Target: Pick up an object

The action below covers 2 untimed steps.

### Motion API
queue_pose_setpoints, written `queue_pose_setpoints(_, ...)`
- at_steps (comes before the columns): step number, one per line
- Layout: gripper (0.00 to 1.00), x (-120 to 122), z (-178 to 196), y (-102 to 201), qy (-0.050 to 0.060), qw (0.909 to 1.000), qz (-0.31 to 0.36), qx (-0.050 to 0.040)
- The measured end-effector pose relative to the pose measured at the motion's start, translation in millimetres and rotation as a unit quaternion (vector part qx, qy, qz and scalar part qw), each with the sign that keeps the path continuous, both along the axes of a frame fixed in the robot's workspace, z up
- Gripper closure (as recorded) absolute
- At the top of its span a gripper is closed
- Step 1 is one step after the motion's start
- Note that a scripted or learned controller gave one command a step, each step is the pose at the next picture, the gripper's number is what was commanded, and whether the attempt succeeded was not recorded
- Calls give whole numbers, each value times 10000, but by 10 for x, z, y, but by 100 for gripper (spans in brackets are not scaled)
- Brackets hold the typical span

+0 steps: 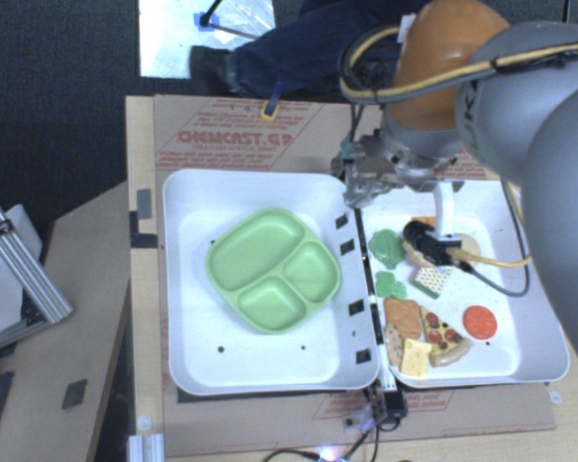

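Toy food lies in the right bin (535,349): a green lettuce leaf (385,248), a smaller green piece (390,285), a checked cracker (432,280), a red tomato slice (480,321), a brown toast (404,318), a pizza slice (446,340) and a yellow cheese square (415,358). A tan bun-like piece (465,248) sits by the lettuce, partly hidden. My gripper (359,189) hangs over the far end of the wall between the two bins, up and left of the lettuce. I see nothing held in it.
The left bin (188,354) holds a green divided plate (273,269). The arm's grey body and orange band cover the far right corner of the right bin. Cardboard lies under both bins.
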State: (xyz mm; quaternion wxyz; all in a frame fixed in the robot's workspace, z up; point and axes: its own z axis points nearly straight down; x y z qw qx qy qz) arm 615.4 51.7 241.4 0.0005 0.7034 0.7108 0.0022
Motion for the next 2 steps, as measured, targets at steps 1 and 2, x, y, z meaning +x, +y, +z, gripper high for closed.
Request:
queue_pose_setpoints(1, 100, 78, -51, 554, 8, 10000, -1, 0)
queue_pose_setpoints(2, 100, 151, -78, 540, 7, 10000, -17, -12)
